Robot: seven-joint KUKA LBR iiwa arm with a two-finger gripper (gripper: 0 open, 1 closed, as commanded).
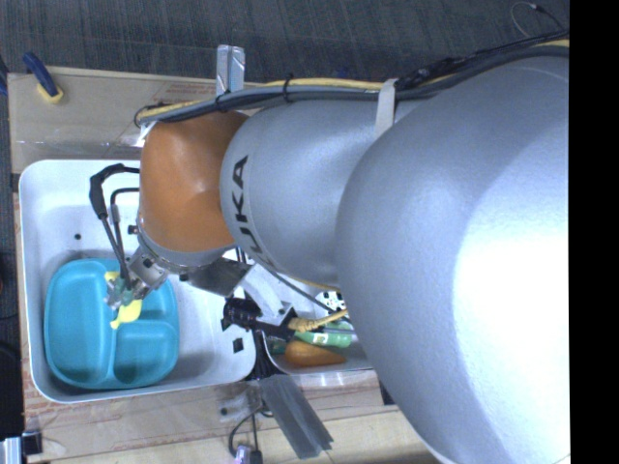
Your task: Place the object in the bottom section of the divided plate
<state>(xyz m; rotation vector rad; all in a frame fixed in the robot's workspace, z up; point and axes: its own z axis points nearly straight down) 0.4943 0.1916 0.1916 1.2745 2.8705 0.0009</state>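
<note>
A blue divided plate (97, 341) lies in the left white bin (48, 201), toward its lower end. My gripper (124, 296) reaches down over the plate's upper right part, near the ridge between its sections. A small yellow object (129, 312) sits between the fingertips, just above or touching the plate's surface, and the gripper is shut on it. The orange band (184, 187) and the grey arm hide most of the bench to the right.
Under the arm, a strip of the right bin (319, 370) shows with a brown-orange item (308, 354) and a green item (334, 337). A black cable (102, 187) loops over the left bin. A blue clip (41, 75) rests on the bench's top left corner.
</note>
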